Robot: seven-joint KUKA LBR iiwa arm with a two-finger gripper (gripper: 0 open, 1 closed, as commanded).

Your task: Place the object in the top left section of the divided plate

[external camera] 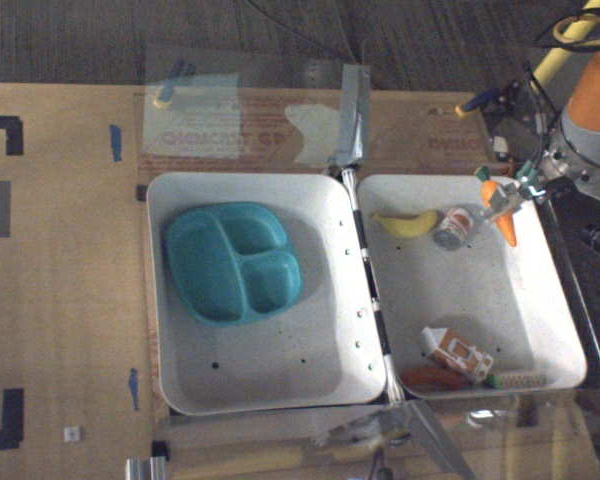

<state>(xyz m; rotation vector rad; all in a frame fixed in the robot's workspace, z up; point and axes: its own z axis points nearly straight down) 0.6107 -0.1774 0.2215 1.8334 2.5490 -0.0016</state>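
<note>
**Carrot at end effector over right bin, plate in left bin**

Teal divided plate (234, 261) lies in left white bin (270, 383), upper-left part of it, nothing in its sections. Arm enters from upper right; end effector (508, 200) sits over the top right corner of right white bin (540, 298). Orange carrot (504, 215) with green top is right at the fingertips, tilted, tip pointing down. It looks pinched between the fingers, so closed on the carrot, though the view is small there. Also in right bin: yellow banana (405, 224) near the top edge, small can (453, 226) just beside it, on its side. Near the bottom edge: small carton (458, 352), red item (432, 377) next to it, corn cob (518, 379) at lower right. Brown counter (60, 298) with blue tape marks around bins.
</note>
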